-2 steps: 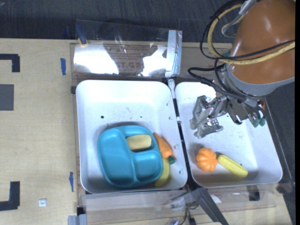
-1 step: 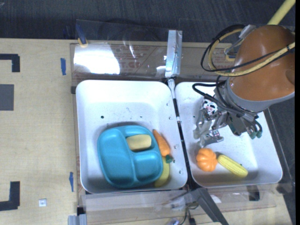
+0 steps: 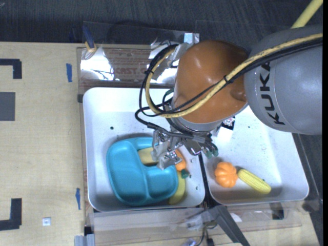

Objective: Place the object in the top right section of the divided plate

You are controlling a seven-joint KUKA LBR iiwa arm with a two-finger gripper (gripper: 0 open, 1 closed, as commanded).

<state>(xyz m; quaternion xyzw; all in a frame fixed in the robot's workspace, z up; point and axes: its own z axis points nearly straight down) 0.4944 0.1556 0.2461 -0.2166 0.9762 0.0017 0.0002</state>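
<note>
Gripper hovering over divided plate at its 2 o'clock corner. Finger state: cannot tell. Yellowish object lying in plate's top right section, just at 9 o'clock from gripper tip. Small orange piece sitting at gripper's 4 o'clock.

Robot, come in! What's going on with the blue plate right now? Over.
Gripper low over the blue divided plate's upper right section. Something yellow sits there; grip unclear. Small orange piece at the plate's right edge. Pumpkin and corn wait in the right bin.
</note>
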